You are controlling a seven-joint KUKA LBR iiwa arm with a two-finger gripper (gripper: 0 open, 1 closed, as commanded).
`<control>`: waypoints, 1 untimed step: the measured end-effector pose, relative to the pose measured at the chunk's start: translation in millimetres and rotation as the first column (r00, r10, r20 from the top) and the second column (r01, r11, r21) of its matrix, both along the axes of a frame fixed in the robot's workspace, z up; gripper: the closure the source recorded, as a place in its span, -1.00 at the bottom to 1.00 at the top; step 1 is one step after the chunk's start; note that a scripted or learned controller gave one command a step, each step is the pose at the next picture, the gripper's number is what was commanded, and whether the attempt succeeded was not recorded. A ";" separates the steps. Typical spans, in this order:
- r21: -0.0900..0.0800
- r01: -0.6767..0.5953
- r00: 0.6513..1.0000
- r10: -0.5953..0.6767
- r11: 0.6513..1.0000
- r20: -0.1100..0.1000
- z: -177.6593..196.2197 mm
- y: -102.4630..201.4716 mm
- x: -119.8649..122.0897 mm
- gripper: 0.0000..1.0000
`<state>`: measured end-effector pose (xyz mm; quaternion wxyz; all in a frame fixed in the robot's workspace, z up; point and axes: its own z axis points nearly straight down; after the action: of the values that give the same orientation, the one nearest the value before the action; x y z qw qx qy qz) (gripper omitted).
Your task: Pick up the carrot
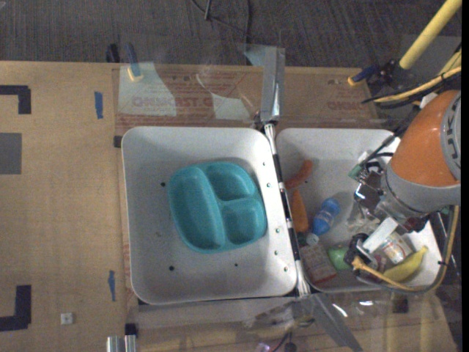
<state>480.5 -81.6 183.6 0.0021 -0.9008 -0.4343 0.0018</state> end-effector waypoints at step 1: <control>0.000 -0.370 0.929 0.370 0.929 0.003 0.3 4.7 -1.3 1.00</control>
<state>479.2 -76.9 183.9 0.0015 -0.8027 -0.5964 0.0008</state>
